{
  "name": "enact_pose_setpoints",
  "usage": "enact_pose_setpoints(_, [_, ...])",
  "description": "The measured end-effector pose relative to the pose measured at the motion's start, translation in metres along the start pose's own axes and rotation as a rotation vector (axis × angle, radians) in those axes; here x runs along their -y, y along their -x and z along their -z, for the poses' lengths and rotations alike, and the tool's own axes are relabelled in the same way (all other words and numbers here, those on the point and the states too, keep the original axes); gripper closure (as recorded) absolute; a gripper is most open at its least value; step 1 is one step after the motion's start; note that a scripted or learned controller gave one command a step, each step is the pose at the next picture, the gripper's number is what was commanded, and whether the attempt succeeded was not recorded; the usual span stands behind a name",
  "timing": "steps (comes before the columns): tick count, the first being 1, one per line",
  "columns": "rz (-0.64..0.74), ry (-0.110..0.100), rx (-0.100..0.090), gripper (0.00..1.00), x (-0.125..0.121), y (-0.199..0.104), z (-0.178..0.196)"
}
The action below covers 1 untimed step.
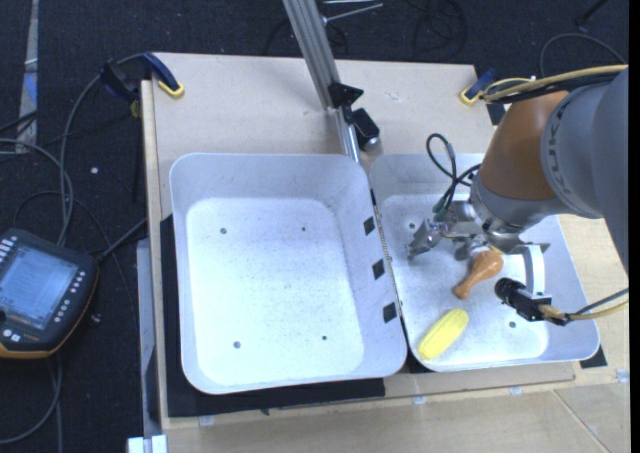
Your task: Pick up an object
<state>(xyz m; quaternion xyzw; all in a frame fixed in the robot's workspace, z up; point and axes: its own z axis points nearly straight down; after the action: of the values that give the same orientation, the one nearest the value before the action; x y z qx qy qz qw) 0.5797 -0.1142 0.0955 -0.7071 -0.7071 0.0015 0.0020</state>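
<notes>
Camera view: the bench [250, 101] carries the left bin [270, 281] and the right bin [565, 286] side by side, rims touching, with small black tabs [378, 266] along the shared edge. An aluminium post [312, 36] slants in from the top and ends at the back rim between the bins. There are yellow clamps [170, 89] at the bench's back corners, and a teach pendant [30, 286] on the dark floor off to the left, with loose cables around it.

The arm [560, 156] comes in from the right, its orange band over the back half of the right bin. The gripper [421, 242] sits low in the right bin's left-centre, near the shared rim. Can't tell whether it's open or closed, and nothing is visibly held in it.

There are two loose items, both in the right bin:
- tan-orange piece [478, 273]: just right of the gripper, tucked under the wrist. The wrist body and its cabling crowd it from above and from the right. Long axis is diagonal, with the bulbous end up-right and the narrow end down-left.
- yellow corn-like piece [442, 333]: near the bin's front-left corner, in front of the gripper and apart from it, lying flat. Long axis is also diagonal, lower-left to upper-right, roughly parallel to the tan piece. Nothing covers it, and the bin's front wall is close by its lower end.

The two pieces are near each other but not touching.
</notes>
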Motion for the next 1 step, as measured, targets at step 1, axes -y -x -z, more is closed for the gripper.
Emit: enact_pose_setpoints(1, [0.000, 0.005, 0.001, 1.00, -0.0015, 0.0003, 0.0128])
